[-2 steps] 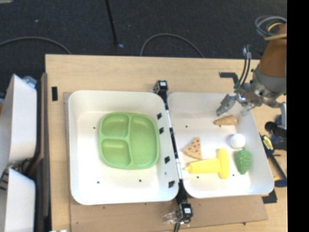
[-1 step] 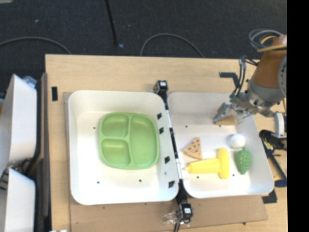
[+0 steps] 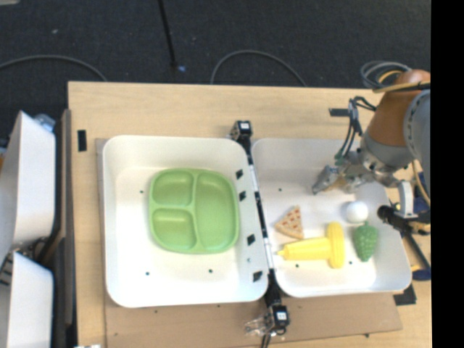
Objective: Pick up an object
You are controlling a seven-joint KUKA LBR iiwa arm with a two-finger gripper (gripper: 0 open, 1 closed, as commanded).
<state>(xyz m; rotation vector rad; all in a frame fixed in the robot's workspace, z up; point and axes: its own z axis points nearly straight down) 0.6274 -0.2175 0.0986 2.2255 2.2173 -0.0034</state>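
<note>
The two-finger gripper (image 3: 328, 182) hangs over the right white bin's (image 3: 304, 285) upper part, fingers spread, holding nothing. The nearest candidate, a small white ball (image 3: 356, 211), lies just beside it, toward the bin's near right.

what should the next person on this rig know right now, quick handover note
Gripper: low over the right bin, upper part, nothing seen in it.
Things: white ball, green piece, yellow toy and pizza slice all lie in the right bin. Green divided plate sits in the left bin.
Done: nothing picked yet.
Left: grasp and lift one object; the white ball looks nearest.
</note>
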